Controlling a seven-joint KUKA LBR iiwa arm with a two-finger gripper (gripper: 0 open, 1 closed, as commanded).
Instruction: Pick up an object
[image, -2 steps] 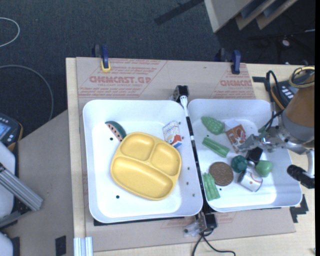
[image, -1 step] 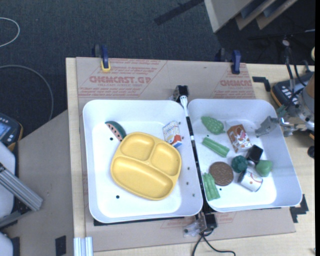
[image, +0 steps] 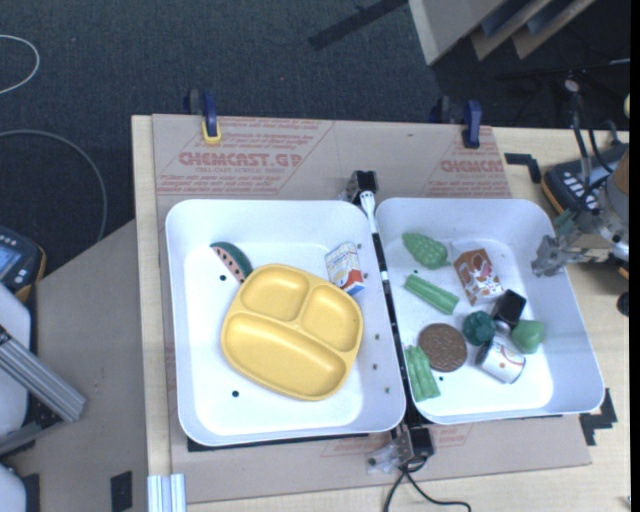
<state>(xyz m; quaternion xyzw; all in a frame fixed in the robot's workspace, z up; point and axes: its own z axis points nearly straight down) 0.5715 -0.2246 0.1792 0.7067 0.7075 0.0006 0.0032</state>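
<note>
Objects crowd the right bin (image: 570, 300), awaiting a pick.
We see the gripper (image: 548, 258) poised at that bin's right rim; we cannot tell its jaw state. A yellow tray (image: 290, 330) fills the left bin (image: 190, 300).

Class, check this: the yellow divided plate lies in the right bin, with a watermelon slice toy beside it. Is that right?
Not quite. The camera view shows the yellow divided plate lying in the left bin, not the right bin. The rest holds: the watermelon slice toy lies beside it, just off its upper-left edge.
</note>
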